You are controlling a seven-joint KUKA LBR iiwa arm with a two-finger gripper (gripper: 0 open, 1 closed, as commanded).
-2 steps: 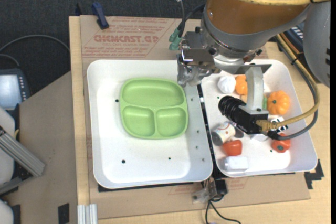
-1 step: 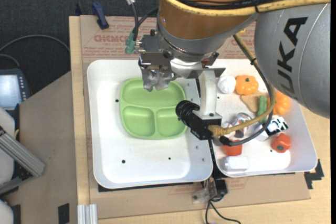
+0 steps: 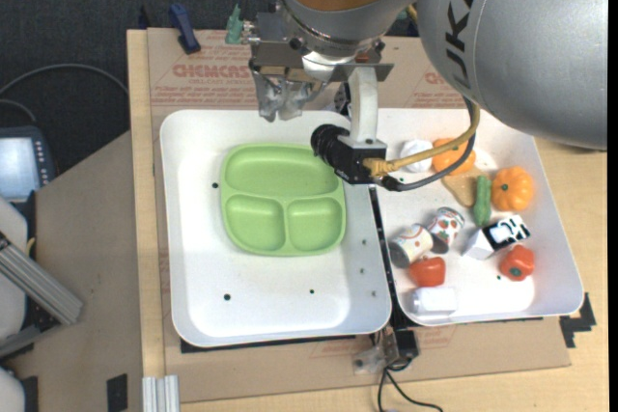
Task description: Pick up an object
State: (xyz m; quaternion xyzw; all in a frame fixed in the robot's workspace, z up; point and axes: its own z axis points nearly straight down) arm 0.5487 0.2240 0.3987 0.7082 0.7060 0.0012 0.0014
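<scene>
Roughly upright — green pepper (image 3: 481,198), slightly tilted

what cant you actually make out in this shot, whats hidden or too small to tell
- Gripper: blurred in the camera view, so its state is unclear.
- Orange object at the right bin's back: partly covered by the cable and black fitting.
- Small patterned pieces mid-bin: too small to identify.
- Left bin's back rim: partly hidden by the wrist.
- Arm: cut off by the top and right edges.
</scene>
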